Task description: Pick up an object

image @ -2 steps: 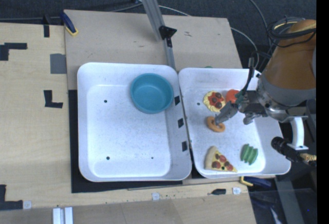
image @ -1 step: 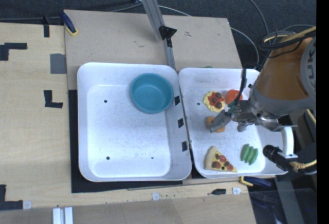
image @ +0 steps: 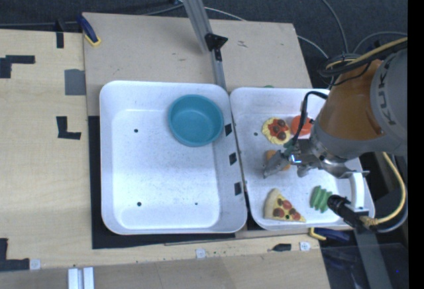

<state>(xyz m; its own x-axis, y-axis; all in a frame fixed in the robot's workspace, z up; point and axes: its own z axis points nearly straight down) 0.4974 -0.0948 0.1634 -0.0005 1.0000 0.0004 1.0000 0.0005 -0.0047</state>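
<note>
My gripper (image: pixel 277 163) is low in the middle of the right bin (image: pixel 255 99), reaching in from the right under the grey arm with its orange band. A small brownish object (image: pixel 271 156) lies right at its tip; I cannot tell if it is held. A round toy pizza (image: pixel 274 128) lies just above the gripper, with a red piece (image: pixel 305 126) beside it. A pizza slice (image: pixel 283 207) and a green object (image: pixel 320 198) sit nearer the bin's front.
The left bin (image: pixel 126 168) holds a blue bowl (image: pixel 195 120) near its back right corner. A grey pole (image: pixel 199 9) slants down to the ridge between the bins. Cables loop behind the arm at the right.
</note>
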